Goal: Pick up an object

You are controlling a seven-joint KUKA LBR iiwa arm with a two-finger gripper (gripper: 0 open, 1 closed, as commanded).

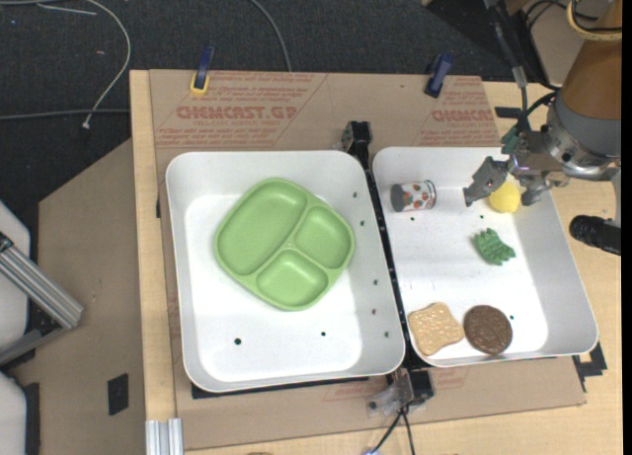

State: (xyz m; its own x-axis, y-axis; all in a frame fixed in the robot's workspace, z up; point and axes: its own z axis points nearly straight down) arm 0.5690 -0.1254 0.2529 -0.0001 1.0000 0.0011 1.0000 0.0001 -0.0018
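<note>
Hand [506, 183] hangs low over the far part of the right bin [553, 295], right at the yellow object [507, 199]. Two dark fingers splayed: one toward the can, one on the arm's side of the yellow piece. Hand reads as released; nothing is between the fingers. Yellow object sits just under and between them, partly covered by the wrist hardware, so contact cannot be confirmed.

Other things, placed from the yellow object:
- small can [413, 195], lying on its side, further toward the left bin, apart.
- green leafy piece [494, 247], just nearer the camera, close but not touching.
- tan cracker-like square [434, 328] and brown round disc [488, 330], well nearer the camera, side by side at the bin's near wall.
- green divided plate [285, 243], in the left bin [197, 246], well apart.

Judgement: the yellow object looks like the likely target, with the grasp not yet made.

Risks from here:
- Small rounded piece may squirt out sideways if the fingers close off-centre.
- Closing too high would pinch air; the piece lies low on the bin floor.
- Green leafy piece is near enough to be nudged or caught by a finger.
- The bin's far wall is close and could snag a fingertip on descent.
</note>
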